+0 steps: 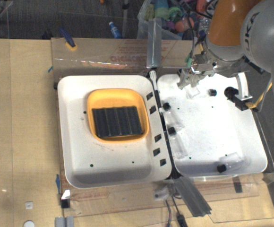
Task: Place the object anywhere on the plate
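Nearest to the camera, in the right bin (250,145), a small clear piece (232,160) lies by the near-right corner, with a dark spot just beside it on its left. I cannot identify it.

Further back, in the left bin (75,164), the orange plate (93,98) sits slightly toward the far side. A dark ribbed block (117,121) lies flat on it, wholly inside the rim. Its long axis runs left to right and its ribs run near to far. I judge this block to be the task's thing. If so, it already rests on the plate and the placement looks done.

Beyond that, the gripper (192,81) hangs over the far-left corner of the right bin, just right of the divider between the bins. I cannot tell whether it is parted or closed — the view is too small and too cluttered there. I see nothing that I can confirm as held. A pale scrap (192,92) lies just on the near side of it, and a small dark piece (212,92) lies to its right.

Governing relation: the block lies to the left of the gripper and somewhat nearer — across the divider and well apart from it. Any further move toward the block would have to cross that divider leftward.

At the far edge, a bin of coloured toys (175,4) stands behind the bench.
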Controlling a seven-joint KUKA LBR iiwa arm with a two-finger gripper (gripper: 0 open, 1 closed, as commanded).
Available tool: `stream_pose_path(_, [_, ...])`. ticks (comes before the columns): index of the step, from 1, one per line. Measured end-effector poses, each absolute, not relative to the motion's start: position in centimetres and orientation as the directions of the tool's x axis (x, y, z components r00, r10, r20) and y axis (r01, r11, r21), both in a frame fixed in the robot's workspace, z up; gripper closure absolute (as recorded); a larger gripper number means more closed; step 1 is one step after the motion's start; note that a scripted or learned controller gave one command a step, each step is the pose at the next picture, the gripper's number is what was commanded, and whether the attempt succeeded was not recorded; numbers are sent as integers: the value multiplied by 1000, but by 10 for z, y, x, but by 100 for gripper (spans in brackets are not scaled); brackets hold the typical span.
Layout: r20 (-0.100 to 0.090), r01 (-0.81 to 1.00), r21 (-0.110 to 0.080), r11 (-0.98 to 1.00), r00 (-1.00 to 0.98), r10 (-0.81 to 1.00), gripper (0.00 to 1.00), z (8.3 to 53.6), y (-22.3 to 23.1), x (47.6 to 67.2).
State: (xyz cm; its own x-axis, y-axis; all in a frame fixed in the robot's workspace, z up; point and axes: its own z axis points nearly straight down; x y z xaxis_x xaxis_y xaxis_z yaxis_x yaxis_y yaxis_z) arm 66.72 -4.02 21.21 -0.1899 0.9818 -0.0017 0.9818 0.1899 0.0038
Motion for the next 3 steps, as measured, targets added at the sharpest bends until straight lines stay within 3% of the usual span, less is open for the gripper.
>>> stream_pose_path(3, [1,904,-1,427,-427,904,100,185,-25,667])
